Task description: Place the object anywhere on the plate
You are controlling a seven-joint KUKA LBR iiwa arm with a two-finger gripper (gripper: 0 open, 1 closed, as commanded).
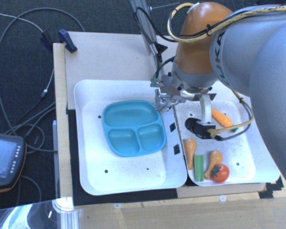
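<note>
Writing: screen of dark tablet-like device (2, 161), cut off at left edge, too small to read; small black square marks (172, 127) along the wall btwn the bins, illegible. Grey two-finger gripper (163, 103) hangs over that wall, just beside upper-right corner of blue three-compartment plastic plate (133, 128). Open or closed: can't tell, wrist bulk and clutter mask it, and can't tell whether it grips anything. Plate lies flat, approx. mid of shallow white left bin (93, 142). Task obj: which one it is can't be told. Toy food pcs all lie in shallow white right bin (245, 151), apart from plate. These are: orange toy carrot (222, 119) in upper part; tan-orange elongated piece (189, 148) by the dividing wall, touching green stick-shaped piece (199, 162); orange pear-shaped piece (213, 159) touching round red tomato-like toy (220, 173) at near edge. Right bin's far side hidden under the grey arm. Blue clamp (66, 40) at bench top-left corner. Cables on dark floor, left.
</note>
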